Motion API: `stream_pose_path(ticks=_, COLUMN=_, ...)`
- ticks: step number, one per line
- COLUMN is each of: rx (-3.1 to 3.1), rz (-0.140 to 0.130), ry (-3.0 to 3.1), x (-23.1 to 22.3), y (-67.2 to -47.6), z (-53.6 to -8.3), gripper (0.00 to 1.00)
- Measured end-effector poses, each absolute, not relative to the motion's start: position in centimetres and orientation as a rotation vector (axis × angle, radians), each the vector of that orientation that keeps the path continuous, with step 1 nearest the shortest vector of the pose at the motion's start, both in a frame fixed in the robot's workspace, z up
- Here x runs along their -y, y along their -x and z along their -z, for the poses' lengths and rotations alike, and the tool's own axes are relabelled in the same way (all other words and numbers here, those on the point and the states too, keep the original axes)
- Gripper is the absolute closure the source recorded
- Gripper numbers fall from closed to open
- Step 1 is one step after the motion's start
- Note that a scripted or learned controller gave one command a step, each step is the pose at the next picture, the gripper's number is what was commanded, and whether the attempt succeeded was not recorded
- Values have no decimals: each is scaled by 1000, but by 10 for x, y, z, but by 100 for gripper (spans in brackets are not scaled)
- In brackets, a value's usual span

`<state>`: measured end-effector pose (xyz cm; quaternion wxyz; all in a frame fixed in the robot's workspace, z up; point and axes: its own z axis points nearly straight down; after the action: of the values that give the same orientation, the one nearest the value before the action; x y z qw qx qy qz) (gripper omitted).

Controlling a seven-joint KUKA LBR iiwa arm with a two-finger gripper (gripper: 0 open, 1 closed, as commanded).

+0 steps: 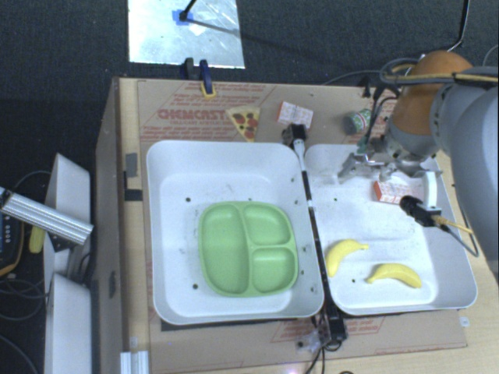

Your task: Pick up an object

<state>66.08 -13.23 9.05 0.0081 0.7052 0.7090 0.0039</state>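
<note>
I see the grey arm's two-finger gripper [360, 162] low over the far part of the right shallow white bin [448, 294]; I cannot tell its grip state. Two yellow plastic bananas lie near: one [341, 253] by the divider, the other [395, 274] to its right. A small red-and-white box [388, 191] sits right of the gripper. The left white bin [168, 178] holds a green divided plastic plate [248, 248].

Grey arm reaching in from right, orange-banded wrist, end effector [360, 162] lowered
</note>
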Motion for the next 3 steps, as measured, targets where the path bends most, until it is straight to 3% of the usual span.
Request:
stream_pose_path(ticks=1, rx=-2220, rz=-4, ry=-2215, x=148, y=-630, z=-190, gripper=0)
stream_pose_path(ticks=2, rx=-2217, rz=-10, ry=-2210, x=171, y=-637, z=-90, gripper=0)
stream_pose_path(ticks=3, rx=-2211, rz=-15, ry=-2201, x=173, y=-639, z=-103, gripper=100)
